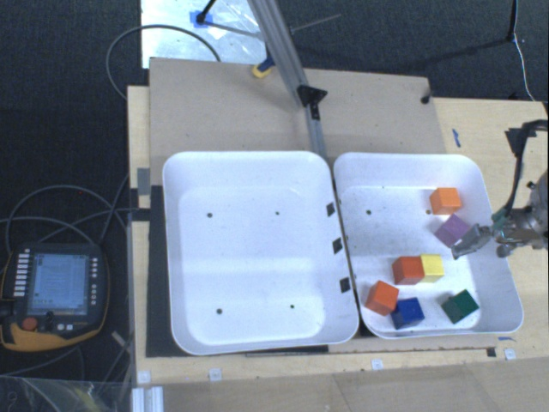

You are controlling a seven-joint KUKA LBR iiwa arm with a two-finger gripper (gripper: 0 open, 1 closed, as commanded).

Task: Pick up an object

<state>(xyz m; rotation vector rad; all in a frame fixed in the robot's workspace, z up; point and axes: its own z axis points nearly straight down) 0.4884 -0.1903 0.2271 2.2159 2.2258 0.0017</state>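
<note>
On the bench, right bin: holds seven blocks.
End effector: over the right bin's right rim, just beside the purple block; grip state cannot be told.
Far blocks: orange block above the purple one.
Middle pair: red-orange block touching the yellow block.
Near row: orange-red block, blue block, green block.
Left bin: beside the right one.
</note>
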